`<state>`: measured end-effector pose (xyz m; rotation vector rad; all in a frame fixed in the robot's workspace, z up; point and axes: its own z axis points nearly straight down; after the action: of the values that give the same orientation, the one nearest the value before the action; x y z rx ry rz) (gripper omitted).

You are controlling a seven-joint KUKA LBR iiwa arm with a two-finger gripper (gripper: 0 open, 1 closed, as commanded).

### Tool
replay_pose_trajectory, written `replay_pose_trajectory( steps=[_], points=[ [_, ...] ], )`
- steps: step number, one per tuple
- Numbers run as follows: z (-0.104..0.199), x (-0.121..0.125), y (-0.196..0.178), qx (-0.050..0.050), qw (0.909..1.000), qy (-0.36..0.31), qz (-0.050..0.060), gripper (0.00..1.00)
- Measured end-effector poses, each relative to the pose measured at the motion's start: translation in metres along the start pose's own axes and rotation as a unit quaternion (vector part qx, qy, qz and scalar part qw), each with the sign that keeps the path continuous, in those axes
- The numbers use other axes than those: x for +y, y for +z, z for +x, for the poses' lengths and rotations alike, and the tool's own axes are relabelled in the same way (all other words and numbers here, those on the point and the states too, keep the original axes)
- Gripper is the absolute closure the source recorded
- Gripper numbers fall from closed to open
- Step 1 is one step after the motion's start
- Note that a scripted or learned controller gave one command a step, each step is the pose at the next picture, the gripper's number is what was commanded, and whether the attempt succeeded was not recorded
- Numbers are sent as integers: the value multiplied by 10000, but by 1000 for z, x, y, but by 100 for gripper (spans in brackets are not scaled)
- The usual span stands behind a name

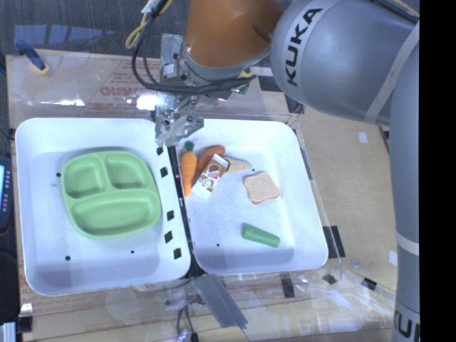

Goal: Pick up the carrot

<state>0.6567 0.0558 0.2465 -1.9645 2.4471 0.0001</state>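
Carrot (188, 172) lies at the left edge of the right bin (303, 191), touching the carton (211, 175). I see the hand (177, 128) just above its top end, grip unclear. I'd drop straight, straddling its narrow width.

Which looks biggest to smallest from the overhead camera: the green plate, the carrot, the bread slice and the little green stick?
1. Green plate, by far the largest.
2. Carrot, long and thin.
3 and 4. Bread slice and green stick: too close to rank; the bread is wider, the stick longer and thinner.
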Motion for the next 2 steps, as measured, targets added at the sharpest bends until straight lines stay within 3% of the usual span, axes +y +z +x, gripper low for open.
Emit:
replay_pose_trajectory(
  steps=[1,2],
  points=[
    [-1,-1,-12,-15,10000,-13,20,100],
    [-77,21,71,9,9997,-253,-54,100]
  ],
)
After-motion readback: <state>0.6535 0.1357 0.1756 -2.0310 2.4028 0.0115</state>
